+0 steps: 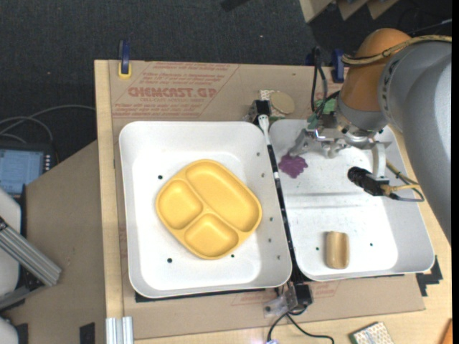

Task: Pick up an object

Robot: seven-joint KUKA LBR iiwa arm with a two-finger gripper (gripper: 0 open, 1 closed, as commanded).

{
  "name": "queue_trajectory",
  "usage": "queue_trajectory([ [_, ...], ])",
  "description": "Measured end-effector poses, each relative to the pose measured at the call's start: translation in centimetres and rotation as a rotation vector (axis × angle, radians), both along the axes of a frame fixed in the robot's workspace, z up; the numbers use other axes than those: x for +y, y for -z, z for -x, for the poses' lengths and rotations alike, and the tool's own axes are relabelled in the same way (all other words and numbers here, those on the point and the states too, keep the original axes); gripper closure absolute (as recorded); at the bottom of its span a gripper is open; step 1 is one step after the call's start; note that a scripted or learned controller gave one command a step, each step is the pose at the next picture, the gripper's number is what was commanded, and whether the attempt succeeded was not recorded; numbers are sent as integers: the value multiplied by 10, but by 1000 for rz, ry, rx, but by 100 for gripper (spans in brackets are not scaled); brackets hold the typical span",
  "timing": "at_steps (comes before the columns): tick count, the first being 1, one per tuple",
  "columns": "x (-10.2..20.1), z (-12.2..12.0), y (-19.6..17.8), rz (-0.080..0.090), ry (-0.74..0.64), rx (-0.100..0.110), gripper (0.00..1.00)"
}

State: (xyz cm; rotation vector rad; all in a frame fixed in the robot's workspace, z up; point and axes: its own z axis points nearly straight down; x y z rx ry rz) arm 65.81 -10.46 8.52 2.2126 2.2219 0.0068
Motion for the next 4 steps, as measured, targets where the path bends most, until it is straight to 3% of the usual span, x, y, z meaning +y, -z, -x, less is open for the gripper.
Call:
queue_trajectory([
  [1,-64,18,0,0,9,7,0],
  [2,-27,2,0,0,1,3,0],
  [3,44,-12,-108,-2,-4,-6,0],
  [4,-1,-4,6,-2,9,13,0],
])
